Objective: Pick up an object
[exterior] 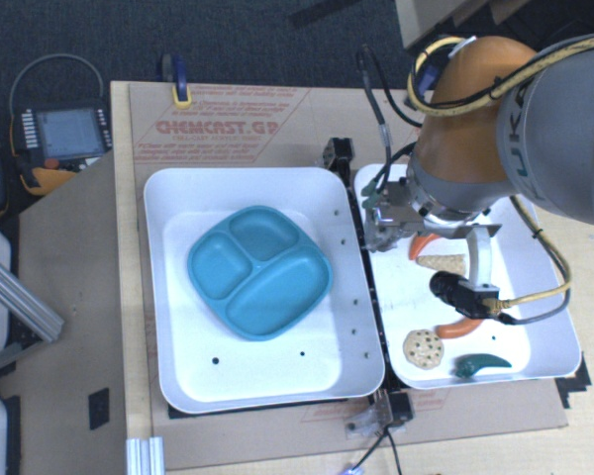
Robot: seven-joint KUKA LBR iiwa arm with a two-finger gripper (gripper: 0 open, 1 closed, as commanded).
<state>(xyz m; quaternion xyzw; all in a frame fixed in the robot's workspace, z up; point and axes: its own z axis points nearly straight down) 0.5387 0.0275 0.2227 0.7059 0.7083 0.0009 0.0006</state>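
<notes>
In the right bin [544,265], small items lie near the front: a round speckled cookie [423,347], an orange sausage-shaped piece [458,328], a teal piece [480,364], a beige slice [444,262] and a red-orange piece [424,245] partly under the arm. My gripper [382,218] hangs low over the bin's left part, close to the divider, just left of the red-orange piece. The wrist's bulk hides much of it. No item shows in its grasp.
A blue three-part plate [259,270] lies in the middle of the left bin [178,364]. A black connector with a yellow cable [463,295] hangs from the arm above the right bin's items. A pendant [64,132] lies off the bench at far left.
</notes>
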